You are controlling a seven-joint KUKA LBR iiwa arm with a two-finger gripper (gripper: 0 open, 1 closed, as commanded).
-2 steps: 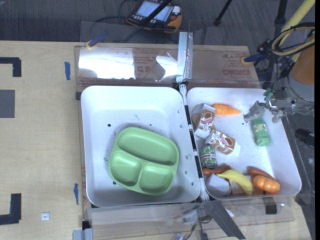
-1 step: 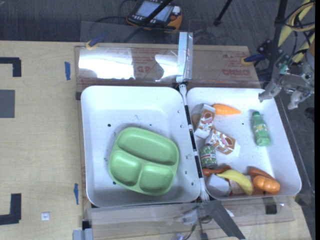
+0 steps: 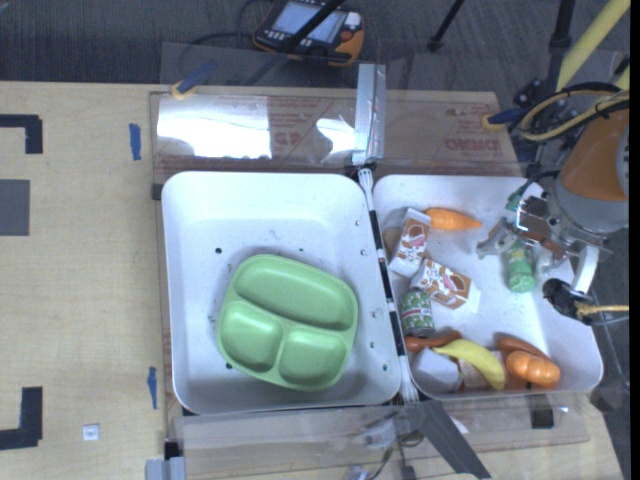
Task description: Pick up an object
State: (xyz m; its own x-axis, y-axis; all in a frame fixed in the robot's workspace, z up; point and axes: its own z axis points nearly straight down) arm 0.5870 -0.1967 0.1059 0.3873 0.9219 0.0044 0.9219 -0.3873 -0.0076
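Hovering over right bin, claw sits w/ a green object right at its tips (grip state can't be told). Step: approach/grasp. Next: prob. close firmly, lift straight up.

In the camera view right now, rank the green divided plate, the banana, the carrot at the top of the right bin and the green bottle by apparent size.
1. green divided plate, by far
2. banana
3. carrot and green bottle: they look about alike, so no order between them; the gripper partly covers the bottle.
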